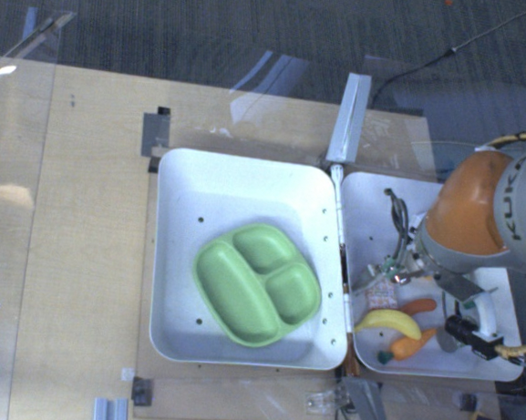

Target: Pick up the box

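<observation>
A box cannot be clearly made out. The closest candidate is a small, pinkish, patterned object (383, 281) lying in the right white bin (367, 193), just under the arm's wrist; it is too small and too covered to identify.

The grey arm (482, 215), with its orange band, reaches in from the right and hangs low over this right bin. Its end effector (403, 267) sits just above the pinkish object, but the arm's bulk hides it, so I cannot tell its state or whether it holds anything.

Just in front of that spot, a yellow banana (390, 323) lies in the same bin. An orange carrot with a green tip (407, 346) lies touching it, and a reddish item (417, 306) sits just behind it.

The left white bin (178, 243) holds a green tray with three compartments (257, 283), lying flat and turned at an angle.

Both bins rest side by side on a light wooden surface (60, 232).
</observation>
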